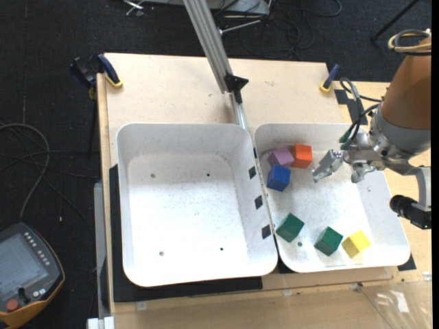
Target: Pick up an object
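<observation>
The right bin point(384, 249) holds several small blocks. An orange block point(302, 155), a purple block point(280, 157) and a blue block point(278, 177) cluster at its upper left. Two green blocks point(291, 226) point(328, 240) and a yellow block point(356, 243) lie along its front. My gripper point(341, 166) hangs over the bin's upper middle, to the right of the orange block. Its two fingers point(326, 165) stand apart with nothing between them, so it is open.
The left bin point(137, 156) sits beside the right one, sharing a middle wall. A slanted metal pole point(209, 36) rises from the bench behind the bins. Clamps point(110, 70) grip the bench's back corners. A teach pendant point(24, 269) lies on the floor at left.
</observation>
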`<state>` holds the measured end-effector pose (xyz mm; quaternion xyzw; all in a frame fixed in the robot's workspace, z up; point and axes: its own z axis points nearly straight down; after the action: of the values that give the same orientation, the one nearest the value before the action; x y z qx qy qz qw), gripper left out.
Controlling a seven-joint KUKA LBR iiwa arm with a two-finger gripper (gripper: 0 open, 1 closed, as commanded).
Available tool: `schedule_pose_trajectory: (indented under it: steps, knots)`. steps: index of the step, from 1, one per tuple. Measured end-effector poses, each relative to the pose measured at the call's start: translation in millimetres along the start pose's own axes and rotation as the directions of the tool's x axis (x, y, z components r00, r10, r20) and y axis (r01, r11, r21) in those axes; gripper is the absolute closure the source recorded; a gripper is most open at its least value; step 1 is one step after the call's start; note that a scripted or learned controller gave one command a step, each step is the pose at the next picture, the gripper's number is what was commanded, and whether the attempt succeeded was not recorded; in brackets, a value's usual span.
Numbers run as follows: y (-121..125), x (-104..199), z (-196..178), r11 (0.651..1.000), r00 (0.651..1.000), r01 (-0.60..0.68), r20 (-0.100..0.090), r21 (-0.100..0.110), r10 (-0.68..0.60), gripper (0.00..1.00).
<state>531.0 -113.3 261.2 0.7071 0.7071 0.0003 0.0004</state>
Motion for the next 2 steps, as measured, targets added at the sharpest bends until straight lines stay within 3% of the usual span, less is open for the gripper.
schedule_pose_trajectory:
  steps: [1,2]
  knots:
    - [51,-34,60,1.0,1.0,-0.002,0.002,0.003,0.002,0.0]
    - [125,-19,116,1.0,1.0,0.005,0.0,0.0,-0.005,0.0]
